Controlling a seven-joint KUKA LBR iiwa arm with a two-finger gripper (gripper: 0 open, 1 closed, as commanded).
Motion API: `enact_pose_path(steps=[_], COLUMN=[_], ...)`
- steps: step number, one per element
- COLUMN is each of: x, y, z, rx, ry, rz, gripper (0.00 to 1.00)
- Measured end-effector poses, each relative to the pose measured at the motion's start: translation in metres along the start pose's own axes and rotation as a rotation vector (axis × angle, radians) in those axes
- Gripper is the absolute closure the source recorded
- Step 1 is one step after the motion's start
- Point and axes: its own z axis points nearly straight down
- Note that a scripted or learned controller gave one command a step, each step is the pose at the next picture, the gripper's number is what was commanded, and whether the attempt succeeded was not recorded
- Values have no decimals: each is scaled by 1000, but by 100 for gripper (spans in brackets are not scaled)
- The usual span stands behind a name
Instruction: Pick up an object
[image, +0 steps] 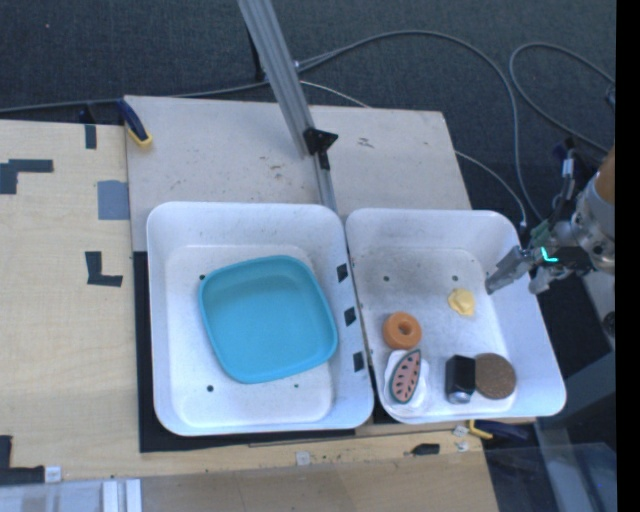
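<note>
Dark carpet surrounds the worktop. The gripper hovers released over the right bin's far-right rim, grasping nothing. The approach step is in hand: next, I judge, it must descend over the nearby yellow piece.

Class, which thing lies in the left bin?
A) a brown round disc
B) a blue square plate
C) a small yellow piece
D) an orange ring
B: the blue square plate lies alone in the left bin; the ring, yellow piece and disc sit in the right bin.
</note>
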Motion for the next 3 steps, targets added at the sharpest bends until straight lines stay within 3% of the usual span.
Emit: enact_pose_path(steps=[1, 3], x=[0, 11], y=[0, -18], z=[0, 99], rx=[0, 5], ry=[0, 1], rz=[0, 0], gripper=[0, 0])
